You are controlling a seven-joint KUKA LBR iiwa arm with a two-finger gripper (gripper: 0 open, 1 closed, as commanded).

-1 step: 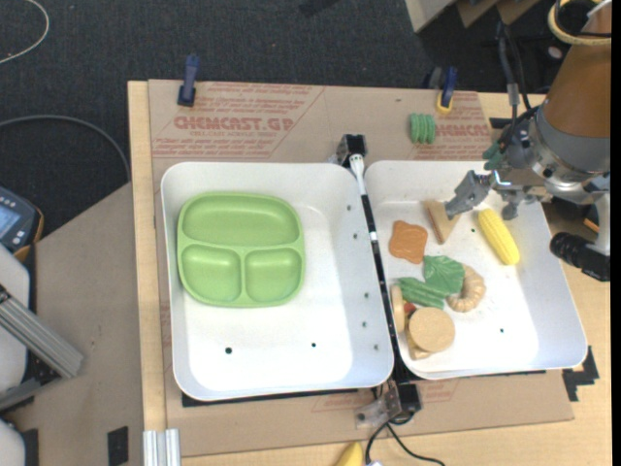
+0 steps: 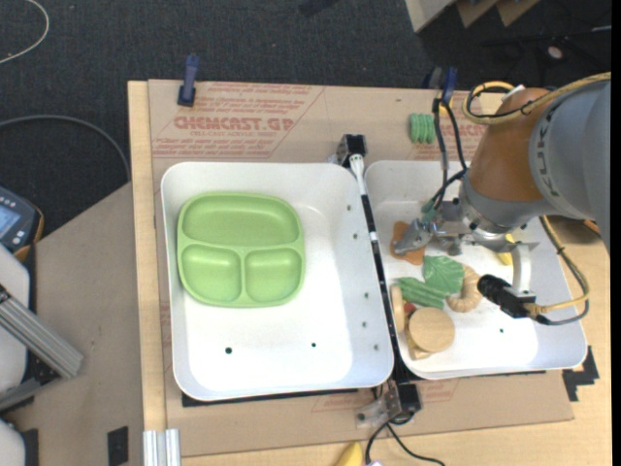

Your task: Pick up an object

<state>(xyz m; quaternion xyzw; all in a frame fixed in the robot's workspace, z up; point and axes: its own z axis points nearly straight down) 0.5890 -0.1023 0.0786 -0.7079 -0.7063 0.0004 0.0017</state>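
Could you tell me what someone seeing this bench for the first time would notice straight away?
Probably the green divided plate, alone in the left bin toward its far left side. Next, the grey and orange arm reaching from the right over the right bin, its claw low above a cluster of toy food.

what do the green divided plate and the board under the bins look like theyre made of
Green divided plate: likely molded plastic, smooth with a soft sheen and rounded compartment edges. Board under the white bins: looks like cardboard or paper-faced sheet, matte tan with red printed lettering; which one is unclear.
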